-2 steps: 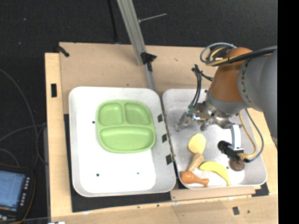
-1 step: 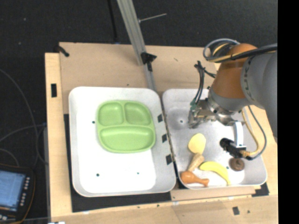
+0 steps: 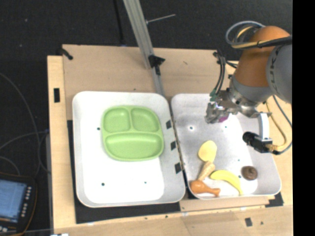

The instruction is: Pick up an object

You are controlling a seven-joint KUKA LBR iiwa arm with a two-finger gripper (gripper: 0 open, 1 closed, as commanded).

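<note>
Claw (image 3: 216, 113): I see it low over the right bin's (image 3: 192, 107) far end, gripping a small purple object (image 3: 224, 117); banana (image 3: 228, 179) lies near.

The gripper's (image 3: 214, 113) fingertips are being blurred against the right bin (image 3: 194, 107), and a small purple thing (image 3: 223, 116) beside them is being largely covered by the wrist; what it is cannot be told. The arm (image 3: 258, 65) is being cut off toward the right. A screen (image 3: 15, 199) at the lower left is being cropped by the frame's edge.
</note>
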